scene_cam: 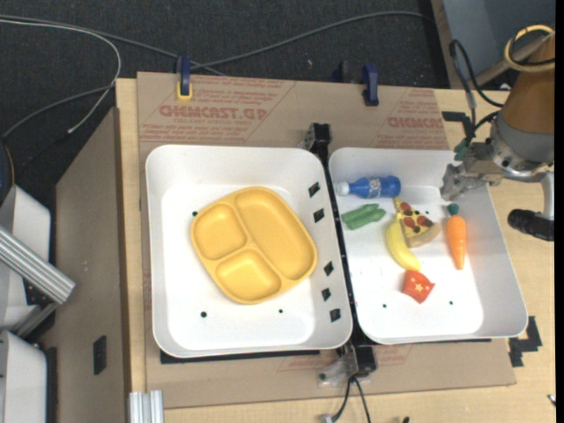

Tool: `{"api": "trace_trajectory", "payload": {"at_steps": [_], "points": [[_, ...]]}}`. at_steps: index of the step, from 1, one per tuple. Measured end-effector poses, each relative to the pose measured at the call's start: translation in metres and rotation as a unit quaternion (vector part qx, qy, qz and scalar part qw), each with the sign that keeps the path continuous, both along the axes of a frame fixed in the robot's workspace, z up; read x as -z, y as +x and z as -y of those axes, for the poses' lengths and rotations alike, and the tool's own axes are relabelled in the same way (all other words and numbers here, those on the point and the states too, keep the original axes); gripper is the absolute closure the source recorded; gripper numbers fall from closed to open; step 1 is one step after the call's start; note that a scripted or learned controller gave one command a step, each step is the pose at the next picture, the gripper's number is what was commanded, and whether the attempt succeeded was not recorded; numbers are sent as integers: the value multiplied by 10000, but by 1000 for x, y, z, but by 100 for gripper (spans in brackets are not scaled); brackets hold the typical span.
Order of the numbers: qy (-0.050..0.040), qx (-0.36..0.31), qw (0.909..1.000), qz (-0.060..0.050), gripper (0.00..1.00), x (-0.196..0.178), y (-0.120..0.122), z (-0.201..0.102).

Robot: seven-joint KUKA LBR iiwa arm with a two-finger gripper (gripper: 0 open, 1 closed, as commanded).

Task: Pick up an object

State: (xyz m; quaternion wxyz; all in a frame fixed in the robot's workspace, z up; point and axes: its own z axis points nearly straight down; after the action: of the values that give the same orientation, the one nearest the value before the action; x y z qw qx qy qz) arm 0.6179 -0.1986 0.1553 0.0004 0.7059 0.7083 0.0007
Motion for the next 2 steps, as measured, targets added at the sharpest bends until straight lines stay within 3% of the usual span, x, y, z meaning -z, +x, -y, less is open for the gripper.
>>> {"api": "trace_trajectory", "payload": {"at_steps": [2], "points": [[-15,8,10000,31,100,-114,-11,0]]}}
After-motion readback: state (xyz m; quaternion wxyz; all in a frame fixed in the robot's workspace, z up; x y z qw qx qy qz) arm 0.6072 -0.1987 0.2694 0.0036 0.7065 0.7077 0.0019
